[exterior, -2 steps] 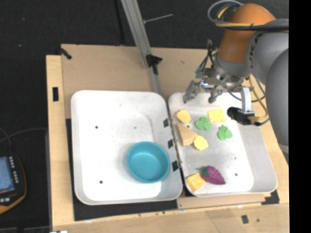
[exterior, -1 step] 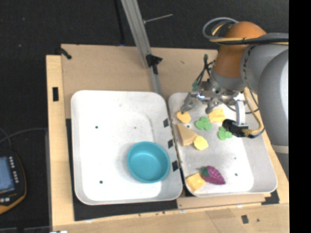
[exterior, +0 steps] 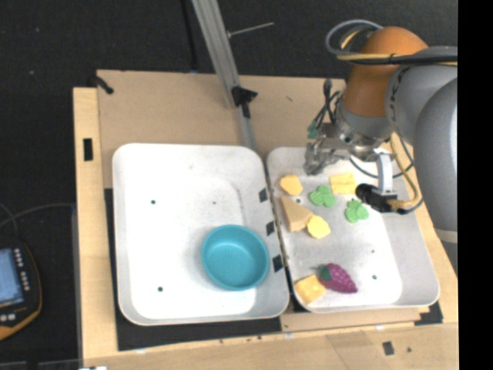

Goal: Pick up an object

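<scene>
- No brand, label or writing can be read on anything in the frame.
- The task's things lie in the right bin (exterior: 412,280), right of frame centre: small, smooth, toy-like pieces of food.
- A round yellow piece (exterior: 290,185) sits near the bin's upper left corner, just below the gripper (exterior: 315,163).
- A squarish yellow block (exterior: 342,183) lies to its right, with a lobed green piece (exterior: 323,197) between and slightly lower.
- A second green piece (exterior: 356,211) lies further right, close to a black part of the arm.
- A tan wedge (exterior: 293,214) rests along the bin's left wall, touching a yellow lump (exterior: 318,227).
- A purple grape bunch (exterior: 337,277) and a yellow cube (exterior: 310,289) lie side by side at the bin's lower edge.
- The gripper hangs over the bin's upper left corner; whether its fingers are open or closed cannot be told, and nothing is visibly between them.
- The bin's middle and right side are bare white, speckled surface.
- The left bin (exterior: 154,183) has rounded corners and holds a glossy teal bowl (exterior: 236,257) near its lower right.
- Both bins sit on a tan board (exterior: 154,102).
- A grey metal pole (exterior: 219,48) slants down from the top of the frame to between the bins.
</scene>
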Robot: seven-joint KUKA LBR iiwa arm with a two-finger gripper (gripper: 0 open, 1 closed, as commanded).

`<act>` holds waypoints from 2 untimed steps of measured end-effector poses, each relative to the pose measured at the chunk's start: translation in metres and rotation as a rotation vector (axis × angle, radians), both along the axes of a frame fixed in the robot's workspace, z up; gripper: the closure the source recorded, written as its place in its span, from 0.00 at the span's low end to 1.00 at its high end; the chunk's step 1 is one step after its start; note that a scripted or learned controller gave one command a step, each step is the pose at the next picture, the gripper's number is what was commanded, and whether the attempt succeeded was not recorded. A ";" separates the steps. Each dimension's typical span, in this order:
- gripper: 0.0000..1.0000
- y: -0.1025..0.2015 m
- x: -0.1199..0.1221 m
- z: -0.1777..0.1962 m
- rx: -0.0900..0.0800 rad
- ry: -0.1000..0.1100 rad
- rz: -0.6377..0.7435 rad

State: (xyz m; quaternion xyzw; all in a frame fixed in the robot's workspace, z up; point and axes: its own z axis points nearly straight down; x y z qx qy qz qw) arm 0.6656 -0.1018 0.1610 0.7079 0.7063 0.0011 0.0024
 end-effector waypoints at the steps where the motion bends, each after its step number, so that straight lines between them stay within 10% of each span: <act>1: 1.00 -0.005 0.002 0.065 0.000 -0.003 0.000; 2: 1.00 -0.006 0.003 0.075 0.002 0.002 0.002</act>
